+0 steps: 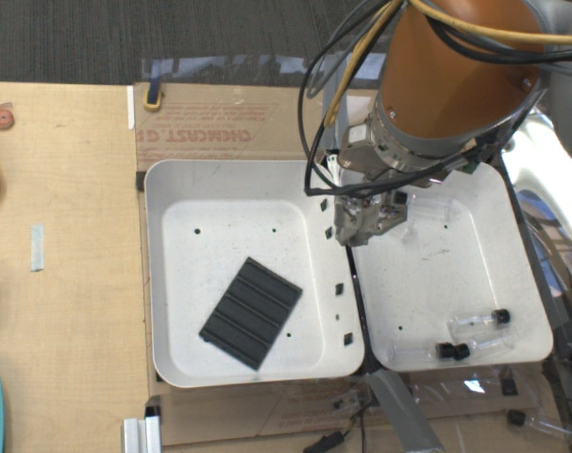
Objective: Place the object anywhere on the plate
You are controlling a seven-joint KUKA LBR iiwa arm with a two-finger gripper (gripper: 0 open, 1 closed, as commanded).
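Apparently early transfer step: gripper (366,223) hangs over seam between bins, pincer state impossible to tell. Dark ribbed plate (252,311) lies in left bin (173,196). Clear black-capped objects (478,323) lie in right bin (513,234). Next: descend, grasp one.

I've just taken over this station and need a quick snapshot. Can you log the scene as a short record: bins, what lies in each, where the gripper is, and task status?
left bin: holds a dark ribbed rectangular plate, lying flat and skewed, toward the near side
right bin: holds small clear tubes with black caps near its front edge
gripper: hangs over the seam between the bins, at the right bin's left rim
held object: none seen at the gripper
task status: nothing rests on the plate yet
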